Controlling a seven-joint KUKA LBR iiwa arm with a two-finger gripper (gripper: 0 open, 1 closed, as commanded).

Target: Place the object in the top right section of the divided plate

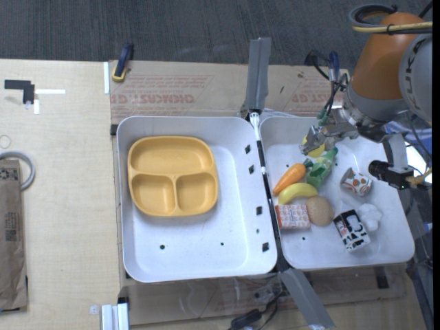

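Note:
A yellow divided plate (173, 176) lies in the left bin (185, 253); it has one long section at the back and two smaller ones at the front. My gripper (315, 143) hangs low over the back of the right bin (385, 249), just above a yellow-and-green toy (320, 165). An orange carrot (289, 177) and a yellow banana (297, 192) lie just in front of and to the left of the gripper. No object is visibly held between the fingers.
The right bin also holds a red-and-white box (293, 216), a tan round item (319, 210), a black-and-white carton (350, 229), a white patterned cube (356, 182) and a white lump (371, 216). A grey divider bar (259, 74) stands between the bins at the back.

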